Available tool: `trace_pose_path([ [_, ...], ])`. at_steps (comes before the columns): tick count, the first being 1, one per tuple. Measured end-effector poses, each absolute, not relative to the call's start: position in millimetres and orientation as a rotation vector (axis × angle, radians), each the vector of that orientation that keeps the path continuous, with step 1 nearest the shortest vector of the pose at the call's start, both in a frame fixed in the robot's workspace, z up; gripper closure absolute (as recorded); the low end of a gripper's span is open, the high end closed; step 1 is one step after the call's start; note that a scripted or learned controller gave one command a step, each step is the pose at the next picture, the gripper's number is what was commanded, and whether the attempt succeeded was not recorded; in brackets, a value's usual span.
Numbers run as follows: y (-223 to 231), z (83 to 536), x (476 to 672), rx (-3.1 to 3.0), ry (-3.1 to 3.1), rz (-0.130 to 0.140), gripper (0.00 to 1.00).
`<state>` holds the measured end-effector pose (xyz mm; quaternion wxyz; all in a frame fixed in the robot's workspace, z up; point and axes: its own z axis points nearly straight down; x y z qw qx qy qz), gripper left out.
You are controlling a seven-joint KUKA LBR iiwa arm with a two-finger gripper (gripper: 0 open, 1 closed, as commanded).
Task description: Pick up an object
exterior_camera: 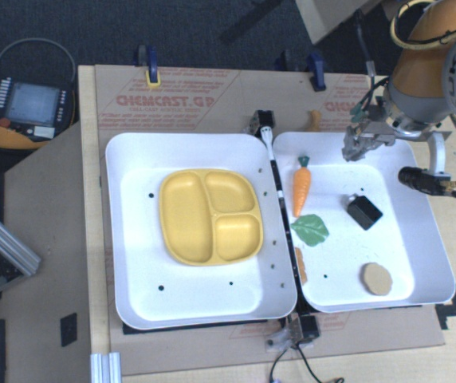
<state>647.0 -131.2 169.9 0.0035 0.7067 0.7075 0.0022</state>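
Orange carrot (301, 187), black block (364, 212) lie below-left and below our gripper (356, 147); its grip state we cannot tell. Nothing lifted; picking remains.

Two white bins (132, 294) sit on a brown bench (204, 94) with red letters on it. The left bin holds a yellow tray (210, 215). In the right bin, the carrot (301, 187) at 10 o'clock is orange with a green top. A green leaf (311, 230), a black block (364, 211) and a tan round thing (377, 278) at 5 o'clock are there too.
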Motion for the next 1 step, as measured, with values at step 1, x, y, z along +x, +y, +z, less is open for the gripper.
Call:
trace_pose_path([
  [1,-131.4,224.0,648.3,2.216,2.219,0.005,1.0],
])
